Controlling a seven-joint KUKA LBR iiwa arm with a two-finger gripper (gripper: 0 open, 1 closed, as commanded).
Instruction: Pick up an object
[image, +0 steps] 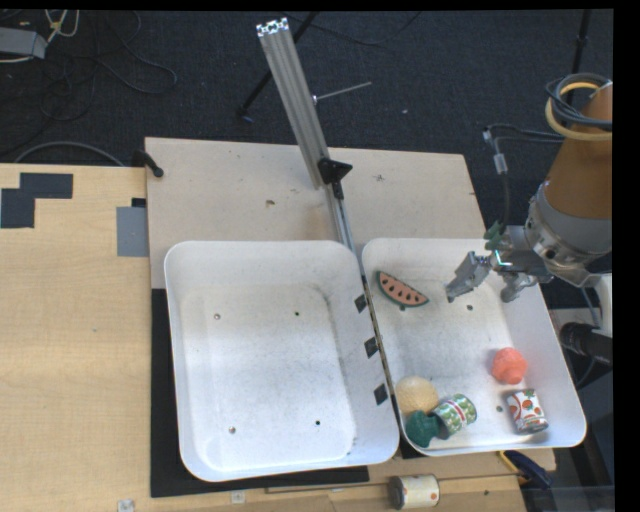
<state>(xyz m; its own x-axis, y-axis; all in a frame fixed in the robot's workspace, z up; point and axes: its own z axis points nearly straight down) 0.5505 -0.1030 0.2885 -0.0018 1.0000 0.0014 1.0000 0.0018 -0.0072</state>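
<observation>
Over the right bin (560, 340), up near its far right corner: gripper (490, 280) hovering, fingers spread apart, one grey finger angled down to the left, the other to the right, nothing between them. Grey arm with its orange band (585, 170) reaching in from the right edge.

Down on the bin floor, just left of the gripper and near the divider: watermelon slice (402, 290), red flesh with dark seeds, green rind along the lower edge, lying flat and apart from the fingers. Further toward the near side: small orange-red ball (508, 365), on its own by the right wall. Below that, close to the near right corner: small can with a red-and-white label (525, 410), tipped on its side. Along the near wall toward the divider: pale yellow fuzzy lump (416, 393), touching a dark green object (423, 429), kind unclear, and right beside those a second can with a green-and-white label (455, 413), also lying over.

Next door on the left: second white bin (200, 290), speckled floor. Between the two bins: black clips (371, 345) along the shared rims. Beyond the bins: slanted aluminium rail (300, 110) rising from the pale board. Off the near edge of the bench: a short cylinder (413, 491) on its side.
</observation>
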